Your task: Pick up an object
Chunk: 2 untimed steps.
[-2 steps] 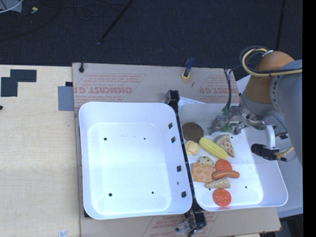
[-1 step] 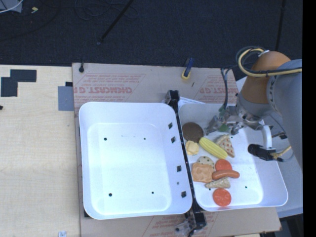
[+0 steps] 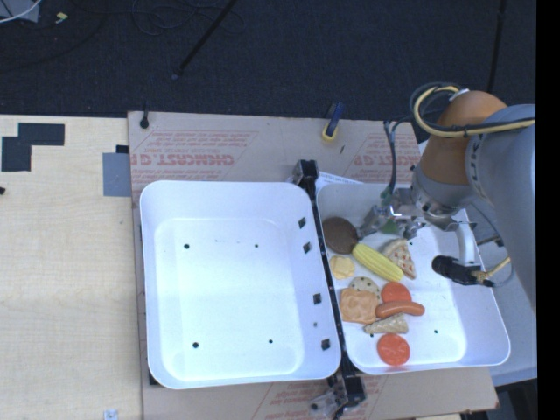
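Red tomato slice [image 3: 394,350] sits nearest, hot dog [image 3: 400,309] and corn cob [image 3: 377,262] beyond it in the right bin [image 3: 477,344]. Gripper [image 3: 391,221] hovers above them; jaw state unclear, nothing visibly held.

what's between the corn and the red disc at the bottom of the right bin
In the camera view, the sausage lies between the corn and the red disc, with a tomato-like slice just above it.

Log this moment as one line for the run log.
arm: over right bin | gripper: above toy food, near brown round piece and corn cob | grasp: none visible | left bin: no arm over it
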Available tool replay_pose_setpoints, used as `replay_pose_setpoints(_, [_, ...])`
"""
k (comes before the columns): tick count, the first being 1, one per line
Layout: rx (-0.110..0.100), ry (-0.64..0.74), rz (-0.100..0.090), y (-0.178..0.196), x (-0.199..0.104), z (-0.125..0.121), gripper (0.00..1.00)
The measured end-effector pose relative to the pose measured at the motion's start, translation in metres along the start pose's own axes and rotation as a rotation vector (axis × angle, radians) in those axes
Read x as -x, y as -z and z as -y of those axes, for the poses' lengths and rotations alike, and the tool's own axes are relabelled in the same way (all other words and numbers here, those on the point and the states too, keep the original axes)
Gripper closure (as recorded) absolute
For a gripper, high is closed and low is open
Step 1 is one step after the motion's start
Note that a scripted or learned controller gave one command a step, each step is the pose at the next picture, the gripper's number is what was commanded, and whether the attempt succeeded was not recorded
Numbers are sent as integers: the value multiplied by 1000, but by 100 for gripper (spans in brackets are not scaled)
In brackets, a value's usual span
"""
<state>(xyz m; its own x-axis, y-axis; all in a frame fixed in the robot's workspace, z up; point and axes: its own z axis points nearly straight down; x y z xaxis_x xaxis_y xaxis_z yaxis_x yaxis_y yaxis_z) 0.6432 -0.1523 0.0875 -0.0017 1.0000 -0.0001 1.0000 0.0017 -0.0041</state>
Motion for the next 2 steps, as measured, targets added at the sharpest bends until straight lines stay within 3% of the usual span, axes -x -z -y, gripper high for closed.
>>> replay_pose_setpoints(2, [4, -2, 2, 1, 62, 6, 0])
